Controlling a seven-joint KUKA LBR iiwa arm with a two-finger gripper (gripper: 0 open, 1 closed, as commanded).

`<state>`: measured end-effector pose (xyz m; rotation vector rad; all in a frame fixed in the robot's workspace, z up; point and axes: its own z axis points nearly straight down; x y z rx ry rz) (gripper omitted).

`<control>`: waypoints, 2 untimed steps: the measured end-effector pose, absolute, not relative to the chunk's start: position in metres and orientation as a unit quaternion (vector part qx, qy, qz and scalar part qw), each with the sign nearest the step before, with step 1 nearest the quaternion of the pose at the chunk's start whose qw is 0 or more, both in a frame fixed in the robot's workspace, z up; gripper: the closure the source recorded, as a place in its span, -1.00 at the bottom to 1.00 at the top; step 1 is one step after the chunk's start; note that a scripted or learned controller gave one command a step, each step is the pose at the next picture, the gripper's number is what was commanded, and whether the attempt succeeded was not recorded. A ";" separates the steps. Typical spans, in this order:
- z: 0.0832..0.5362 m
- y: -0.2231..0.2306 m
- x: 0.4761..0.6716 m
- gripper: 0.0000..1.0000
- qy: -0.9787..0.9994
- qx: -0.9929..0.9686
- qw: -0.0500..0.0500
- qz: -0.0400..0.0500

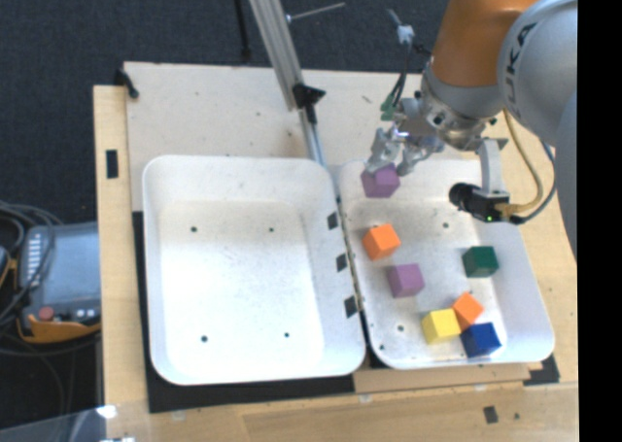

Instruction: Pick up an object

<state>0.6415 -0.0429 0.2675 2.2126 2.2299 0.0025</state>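
My gripper (389,164) hangs over the far left corner of the right bin (515,226), and a purple cube (380,181) sits between its fingertips, lifted off the bin floor. In the same bin lie an orange cube (381,241), a second purple cube (405,280), a dark green cube (480,260), a yellow cube (440,324), a small orange cube (468,308) and a blue cube (480,339).
The left bin (243,265) stands beside the right one, sharing a raised rim. A slanted metal post (277,37) rises from the bench behind the bins, close to the gripper's left. Black cabling (481,199) hangs under the wrist.
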 end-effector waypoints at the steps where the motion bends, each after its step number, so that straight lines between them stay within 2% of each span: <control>1: 0.267 0.008 0.632 1.00 0.710 0.705 -0.001 0.000; 2: 0.249 0.056 0.635 1.00 0.709 0.705 -0.001 -0.001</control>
